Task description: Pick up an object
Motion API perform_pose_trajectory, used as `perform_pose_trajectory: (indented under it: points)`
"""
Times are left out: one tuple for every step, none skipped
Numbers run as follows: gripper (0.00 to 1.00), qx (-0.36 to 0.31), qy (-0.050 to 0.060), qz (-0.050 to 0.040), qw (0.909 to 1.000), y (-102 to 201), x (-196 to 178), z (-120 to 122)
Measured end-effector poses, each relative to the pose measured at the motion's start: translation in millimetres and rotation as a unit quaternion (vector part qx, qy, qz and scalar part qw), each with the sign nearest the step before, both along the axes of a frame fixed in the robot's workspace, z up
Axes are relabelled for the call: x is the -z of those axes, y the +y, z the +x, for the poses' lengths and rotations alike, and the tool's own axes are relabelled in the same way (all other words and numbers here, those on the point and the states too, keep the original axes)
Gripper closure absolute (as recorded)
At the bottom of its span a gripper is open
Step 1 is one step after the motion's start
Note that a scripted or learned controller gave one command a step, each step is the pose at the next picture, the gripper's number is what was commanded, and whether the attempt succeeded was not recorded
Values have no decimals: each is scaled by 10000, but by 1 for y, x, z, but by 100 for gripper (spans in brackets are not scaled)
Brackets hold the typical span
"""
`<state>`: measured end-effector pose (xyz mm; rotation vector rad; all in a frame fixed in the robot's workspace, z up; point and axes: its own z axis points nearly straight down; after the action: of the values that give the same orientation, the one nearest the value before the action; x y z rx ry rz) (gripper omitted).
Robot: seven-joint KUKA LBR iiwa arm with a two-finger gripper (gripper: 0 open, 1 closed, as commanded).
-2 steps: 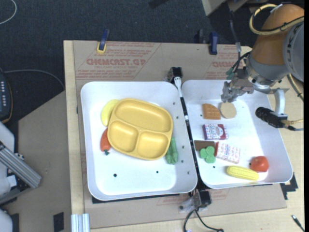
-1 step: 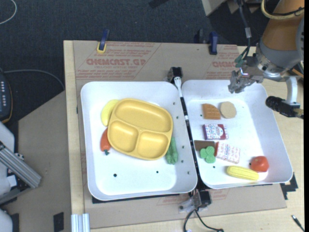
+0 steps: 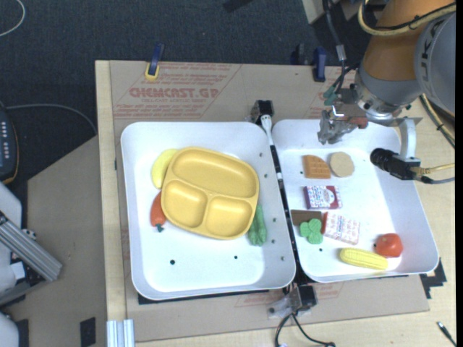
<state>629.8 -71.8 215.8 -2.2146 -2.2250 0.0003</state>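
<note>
From my seat, the gripper (image 3: pixel 334 131) hangs over the far edge of the right bin (image 3: pixel 414 215), and I cannot tell from this slanted view how its jaws are set; nothing shows between them. The nearest candidates lie just below and ahead of the tips: a square tan cracker (image 3: pixel 316 166) and, touching its side, a round beige biscuit (image 3: pixel 341 165). I judge both to be light, stiff toy food, flat and low, so a pinch would have to catch their thin edges; the round one may roll out of a squeeze, while the square one offers two straight sides. Further from the tips sit a small red-and-white packet (image 3: pixel 320 196), a green lobed piece (image 3: pixel 312 230) on a brown slab, another printed packet (image 3: pixel 341 228), a yellow corn cob (image 3: pixel 363 259) and a red tomato (image 3: pixel 389 245). The corn looks the friendliest grab to me: long, firm, taken across its narrow middle. The tomato is probably smooth and rounded, likely slippery. The left bin (image 3: pixel 137 194) holds a yellow divided tray (image 3: pixel 210 192) lying over other pieces, well away from the tips.
</note>
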Motion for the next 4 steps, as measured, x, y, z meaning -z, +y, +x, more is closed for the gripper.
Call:
perform_pose_trajectory:
  points:
    - [100,-7,6,4,10000,60,4,-13]
    - [100,-13,-20,4,10000,120,-5,-13]
    - [100,10,1,-2,10000,136,-2,-20]
    - [100,24,4,-7,10000,131,-2,-25]
